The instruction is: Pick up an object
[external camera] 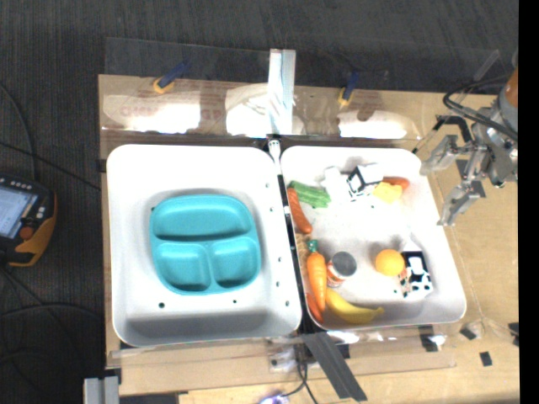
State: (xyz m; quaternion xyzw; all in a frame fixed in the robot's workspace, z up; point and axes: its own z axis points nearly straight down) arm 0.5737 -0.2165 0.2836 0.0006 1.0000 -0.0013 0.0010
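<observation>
Objects for picking sit in the right bin point(451, 286), and my gripper point(462, 185) is outside it, just past that bin's right rim, over the bare wooden bench point(493, 310). My fingers point(452, 207) are spread apart and pointing down toward the bench, with nothing between them. They hang beside the bin's far right corner, apart from everything in it.

Moving left from my gripper, nearest are the yellow toy point(388, 192) with a red-orange piece at its far side, and a small black-and-white piece point(360, 181) just left of it, both along the far wall. Further left is a green vegetable point(310, 194), and an orange carrot-shaped piece point(299, 213) lying along the divider side.

Coming nearer in the scene, an orange ball point(388, 262) rests just left of a black-and-white cow figure point(414, 275). Left of the ball stands a small can point(341, 264) with a grey top. A second carrot point(315, 279) lies against the bin's left wall, and a banana point(349, 309) curves along the near wall, touching that carrot's near end.

Across the divider, the left bin point(126, 242) holds a turquoise sectioned tray point(205, 242), flat in its middle. Well off to the left, on the dark floor, lies a handheld controller point(24, 223) with an orange edge.
</observation>
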